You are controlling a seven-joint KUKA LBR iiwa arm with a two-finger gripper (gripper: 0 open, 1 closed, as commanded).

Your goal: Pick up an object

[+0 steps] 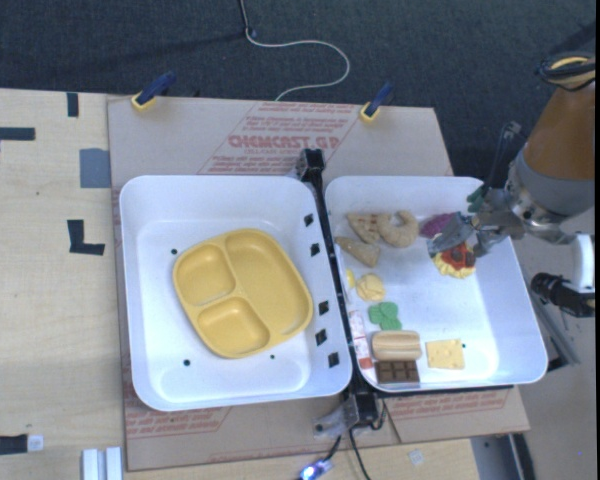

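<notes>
The right bin [500, 313] holds several toy foods. Tan bread-like pieces [385, 228] lie at its back left, with a smaller tan piece [359, 252] beside them. A purple item [438, 225] and a red and yellow item [457, 261] lie at the back right. My gripper [462, 234] is low over these two, right next to the purple item and just above the red and yellow one. Further forward are a yellow piece [370, 288], a green piece [384, 315], a bun [396, 344], a brown chocolate block [397, 372] and a cheese slice [443, 354].
The left bin [150, 268] holds a yellow three-compartment plate [242, 290]. A black divider with clips [325, 268] runs between the bins. The arm's orange band [565, 138] rises at the right edge, and a white cable [300, 48] lies behind the bins.
</notes>
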